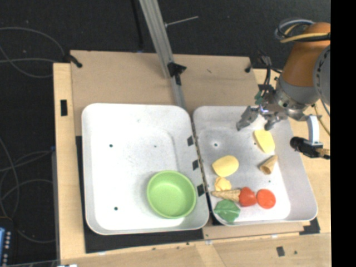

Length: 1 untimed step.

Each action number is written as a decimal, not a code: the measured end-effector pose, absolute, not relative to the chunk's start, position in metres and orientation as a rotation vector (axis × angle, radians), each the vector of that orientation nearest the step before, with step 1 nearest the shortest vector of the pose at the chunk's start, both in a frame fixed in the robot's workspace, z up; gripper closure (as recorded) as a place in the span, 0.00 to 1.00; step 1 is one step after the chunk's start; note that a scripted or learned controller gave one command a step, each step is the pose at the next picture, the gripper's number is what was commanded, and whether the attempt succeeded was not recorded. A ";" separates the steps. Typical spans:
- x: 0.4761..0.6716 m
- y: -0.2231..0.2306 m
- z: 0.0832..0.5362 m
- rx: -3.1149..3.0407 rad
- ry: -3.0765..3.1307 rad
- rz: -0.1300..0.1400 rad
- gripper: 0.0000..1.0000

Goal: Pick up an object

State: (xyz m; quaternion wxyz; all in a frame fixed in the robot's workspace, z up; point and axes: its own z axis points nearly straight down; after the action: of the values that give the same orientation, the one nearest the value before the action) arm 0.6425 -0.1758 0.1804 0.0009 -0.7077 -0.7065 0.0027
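Observation:
My gripper (257, 122) hangs over the far part of the right bin (222, 128), its two fingers spread open with nothing between them. Just below and to the right of it lies a pale yellow wedge (265, 141). A small tan cone piece (268, 164) rests nearer the front. Further in are a yellow lump (225, 165), a smaller yellow piece (222, 184), a tan cone (227, 194), two red tomato-like balls (248, 197) (266, 199) and a green piece (227, 210) at the front edge.
The left bin (122, 138) holds a green bowl (171, 193) near its front right corner. A grey metal pole (161, 38) slants up from between the bins. Black cables lie on the dark floor to the left.

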 end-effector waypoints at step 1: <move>0.642 -0.172 0.137 -2.222 -2.220 0.007 0.00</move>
State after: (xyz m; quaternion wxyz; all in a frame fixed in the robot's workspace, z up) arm 0.6419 -0.1718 0.1367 0.0001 -0.7074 -0.7068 0.0022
